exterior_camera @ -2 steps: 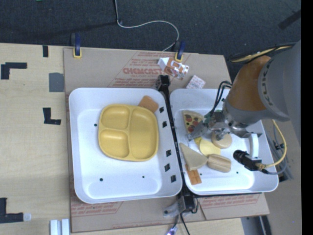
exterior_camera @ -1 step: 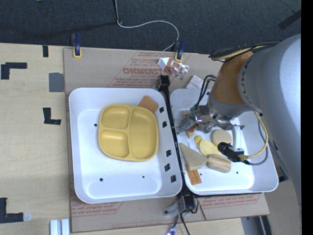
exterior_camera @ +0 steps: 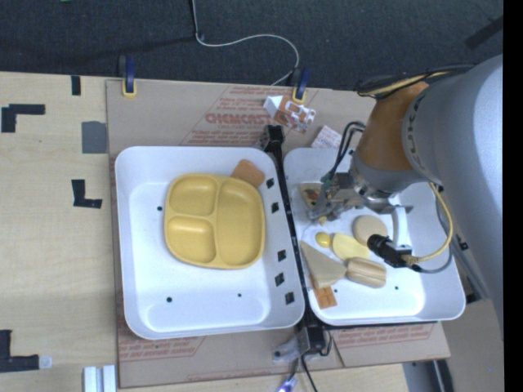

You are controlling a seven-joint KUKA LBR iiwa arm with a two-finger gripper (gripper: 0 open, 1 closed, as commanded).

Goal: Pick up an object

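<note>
I see two white bins side by side in the middle of the frame. The left bin [exterior_camera: 139, 300] holds two things: one yellow divided plate [exterior_camera: 216, 220] with three compartments, lying flat at its centre, and one small orange-brown block [exterior_camera: 248, 171] just off the plate's upper right edge, near the divider between the bins.

The right bin [exterior_camera: 433, 300] holds the clutter. I count one yellow banana-like piece [exterior_camera: 341, 243], one tan wedge [exterior_camera: 320, 263] below it, one brown roll [exterior_camera: 365, 273] to the wedge's right, one pale oval [exterior_camera: 369, 224] above the roll, and one small orange piece [exterior_camera: 324, 298] at the lower left of this bin. All sit close together in its left half.

The arm [exterior_camera: 425, 129] comes in from the upper right, and the gripper [exterior_camera: 325, 198] hangs low over the upper left part of the right bin, just above the banana piece. A small mottled thing lies right at its tip, but I cannot tell what it is, nor whether the tool is parted or closed.

Above the bins, near the top centre, one small printed box [exterior_camera: 290, 113] and one white card [exterior_camera: 326, 138] lie on the cardboard.
</note>
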